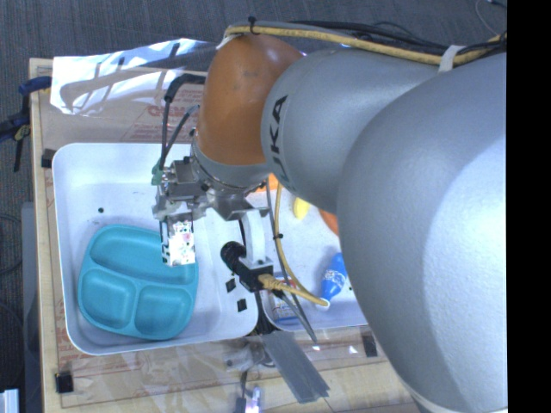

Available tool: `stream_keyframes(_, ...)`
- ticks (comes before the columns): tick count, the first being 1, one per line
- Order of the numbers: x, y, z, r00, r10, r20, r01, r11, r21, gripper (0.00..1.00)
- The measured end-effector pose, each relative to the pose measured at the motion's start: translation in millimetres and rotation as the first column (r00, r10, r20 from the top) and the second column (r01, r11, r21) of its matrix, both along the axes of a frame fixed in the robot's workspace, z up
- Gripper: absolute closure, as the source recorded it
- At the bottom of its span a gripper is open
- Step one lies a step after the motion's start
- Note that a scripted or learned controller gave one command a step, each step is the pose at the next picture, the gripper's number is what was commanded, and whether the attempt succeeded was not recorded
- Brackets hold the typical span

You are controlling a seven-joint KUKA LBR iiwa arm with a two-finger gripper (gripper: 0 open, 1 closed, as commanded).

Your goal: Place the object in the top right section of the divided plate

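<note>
White and patterned, a small flat packet hangs straight below the gripper, its upper end caught between the two fingers, which are closed on it. The packet's lower end sits over the right rim of the turquoise divided plate, above the plate's upper right section; whether it touches the plate cannot be told. The plate lies below and to the left of the gripper, on the floor of the left bin, with two smaller sections along its lower edge and a larger one on top. Just right of the gripper, a black cable loops down from the wrist, over the rims where the two bins meet. Farther right, in the right bin, a blue and white object lies near the bottom rim, with a yellow piece and an orange piece above it, partly hidden by the grey arm. Above the gripper, the arm's orange band covers the bin's far wall.
</note>
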State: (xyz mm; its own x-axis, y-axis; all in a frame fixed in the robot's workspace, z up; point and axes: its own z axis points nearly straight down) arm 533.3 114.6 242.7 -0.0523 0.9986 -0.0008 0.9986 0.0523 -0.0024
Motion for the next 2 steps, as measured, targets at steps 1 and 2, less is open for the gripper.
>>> stream_keyframes(1, -57, 6, -43, 0.994, -0.109, -0.005, 0.109, 0.994, -0.002, 1.00)
stream_keyframes(2, -24, -14, 29, 0.999, -0.049, -0.001, 0.049, 0.999, 0.000, 1.00)
